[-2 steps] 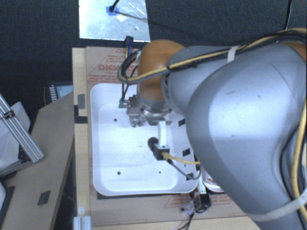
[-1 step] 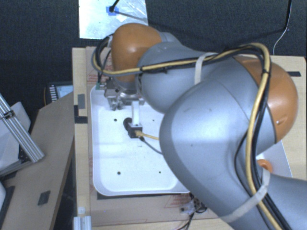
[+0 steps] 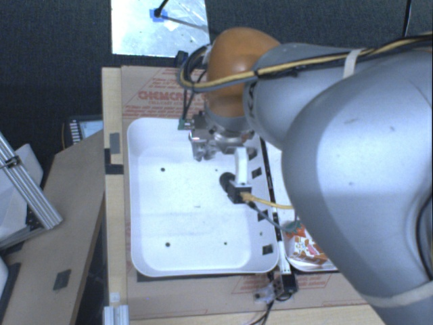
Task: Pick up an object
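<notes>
My gripper (image 3: 203,149) hangs over the far right part of the left white bin (image 3: 155,249), just below the orange band (image 3: 233,63) of the wrist. I see nothing held under it. A colourful packet-like object (image 3: 306,246) with red and orange print lies in the right bin, peeking out beneath the arm. The big grey arm link (image 3: 352,154) hides most of the right bin.
A black fitting with a yellow cable (image 3: 233,188) hangs off the wrist over the divide between the bins. Cardboard (image 3: 152,93) lies under the bins. A wooden bench edge and an aluminium rail (image 3: 27,188) stand at the left. A shiny sheet (image 3: 159,15) lies at the back.
</notes>
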### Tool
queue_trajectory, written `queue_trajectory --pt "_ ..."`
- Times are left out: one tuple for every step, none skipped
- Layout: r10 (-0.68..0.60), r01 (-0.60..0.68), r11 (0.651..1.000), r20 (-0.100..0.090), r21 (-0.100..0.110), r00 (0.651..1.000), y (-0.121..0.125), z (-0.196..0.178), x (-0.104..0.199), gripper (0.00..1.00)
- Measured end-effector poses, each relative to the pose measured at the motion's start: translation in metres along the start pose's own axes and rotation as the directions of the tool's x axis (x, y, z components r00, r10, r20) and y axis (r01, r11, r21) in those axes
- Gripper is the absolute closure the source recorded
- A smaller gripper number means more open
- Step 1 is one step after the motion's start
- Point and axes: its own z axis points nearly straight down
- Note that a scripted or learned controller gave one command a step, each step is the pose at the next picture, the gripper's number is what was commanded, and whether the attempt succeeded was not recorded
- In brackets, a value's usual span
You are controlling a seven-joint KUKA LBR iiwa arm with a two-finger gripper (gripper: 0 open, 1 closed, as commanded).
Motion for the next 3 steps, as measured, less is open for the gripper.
queue_trajectory --pt "-0.012 0.012 1.000 -0.008 -0.015 1.000 -0.030 -0.167 0.032 1.00" --pt "-0.010 0.010 1.000 0.001 0.009 1.000 -0.001 -0.029 0.067 1.00" --pt "-0.008 0.008 1.000 0.001 0.004 1.000 0.045 0.078 0.064 1.00"
